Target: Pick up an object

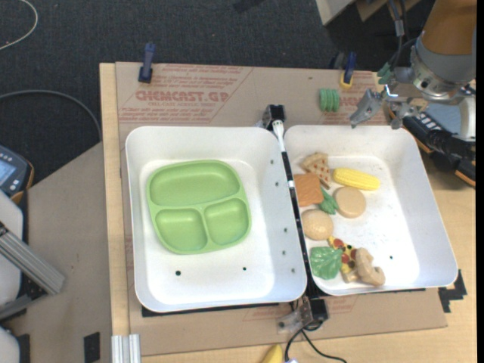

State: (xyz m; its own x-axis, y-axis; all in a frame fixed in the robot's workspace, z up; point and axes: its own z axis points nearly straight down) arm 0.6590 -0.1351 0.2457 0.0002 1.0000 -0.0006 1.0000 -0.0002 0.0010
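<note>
The right bin [423, 203] holds several toy foods along its left side: a yellow corn cob [357, 178], a waffle wedge [316, 165], an orange toast square [308, 189], a round tan biscuit [350, 202], a pale bun [318, 224], a green lettuce leaf [326, 261] and a tan peanut-shaped piece [368, 267]. My gripper [378, 112] hangs above the bin's far edge, behind and to the right of the food. Its fingers are spread open with nothing between them.
The left bin [144, 255] carries a green divided plate [199, 205]. A small green ribbed object [329, 100] lies on the cardboard behind the right bin, just left of the gripper. Blue clamps [146, 61] hold the cardboard's far edge.
</note>
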